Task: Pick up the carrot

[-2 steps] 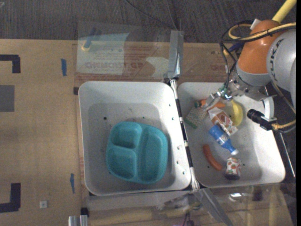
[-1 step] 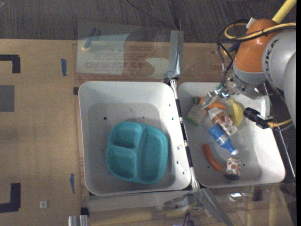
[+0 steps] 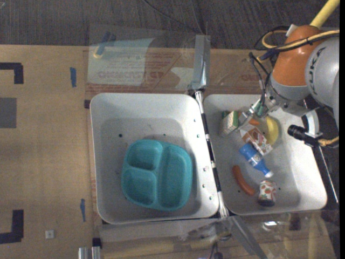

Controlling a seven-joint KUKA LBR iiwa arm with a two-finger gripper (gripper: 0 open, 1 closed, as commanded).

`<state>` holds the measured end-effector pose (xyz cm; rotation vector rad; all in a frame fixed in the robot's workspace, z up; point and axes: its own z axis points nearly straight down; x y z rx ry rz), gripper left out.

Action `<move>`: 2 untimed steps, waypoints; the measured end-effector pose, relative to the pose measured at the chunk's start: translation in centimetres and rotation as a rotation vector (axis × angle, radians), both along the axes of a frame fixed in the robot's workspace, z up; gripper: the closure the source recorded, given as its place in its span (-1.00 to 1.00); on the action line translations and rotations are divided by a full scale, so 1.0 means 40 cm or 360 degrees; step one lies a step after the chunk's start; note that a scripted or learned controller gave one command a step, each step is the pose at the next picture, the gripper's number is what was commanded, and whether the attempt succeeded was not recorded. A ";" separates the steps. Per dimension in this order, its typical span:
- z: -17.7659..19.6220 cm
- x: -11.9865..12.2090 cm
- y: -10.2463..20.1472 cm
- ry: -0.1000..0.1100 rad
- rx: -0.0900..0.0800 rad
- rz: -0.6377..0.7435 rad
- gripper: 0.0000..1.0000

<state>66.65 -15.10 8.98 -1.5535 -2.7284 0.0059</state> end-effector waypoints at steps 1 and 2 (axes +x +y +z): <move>0.013 0.000 0.001 -0.0001 0.0002 0.0002 1.00; 0.232 0.001 0.262 -0.0005 0.0001 -0.0518 1.00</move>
